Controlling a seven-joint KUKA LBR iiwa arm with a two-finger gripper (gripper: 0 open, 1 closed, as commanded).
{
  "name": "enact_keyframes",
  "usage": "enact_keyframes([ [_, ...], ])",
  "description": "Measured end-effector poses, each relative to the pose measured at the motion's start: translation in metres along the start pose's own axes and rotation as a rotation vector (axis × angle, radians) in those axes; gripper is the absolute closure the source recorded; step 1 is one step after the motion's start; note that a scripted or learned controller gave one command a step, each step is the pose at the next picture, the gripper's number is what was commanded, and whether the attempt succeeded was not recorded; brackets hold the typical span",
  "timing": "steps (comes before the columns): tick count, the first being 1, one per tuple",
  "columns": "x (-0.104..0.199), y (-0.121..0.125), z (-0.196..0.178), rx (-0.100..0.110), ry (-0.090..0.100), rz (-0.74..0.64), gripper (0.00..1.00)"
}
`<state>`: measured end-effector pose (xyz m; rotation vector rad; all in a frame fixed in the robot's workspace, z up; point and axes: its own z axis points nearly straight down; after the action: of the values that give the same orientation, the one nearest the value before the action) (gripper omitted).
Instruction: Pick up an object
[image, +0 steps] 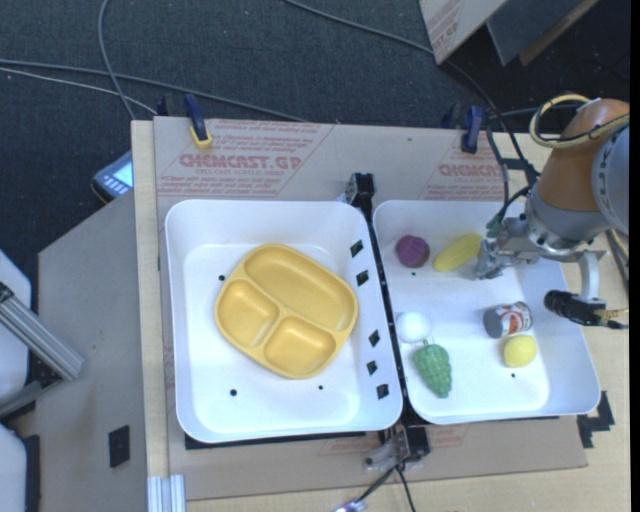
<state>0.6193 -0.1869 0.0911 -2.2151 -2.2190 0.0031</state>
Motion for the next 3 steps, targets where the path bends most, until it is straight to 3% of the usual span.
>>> enact_keyframes([
  [3,0.011,0.014,-0.141,-0.009,-0.004,-0.001,1.0],
])
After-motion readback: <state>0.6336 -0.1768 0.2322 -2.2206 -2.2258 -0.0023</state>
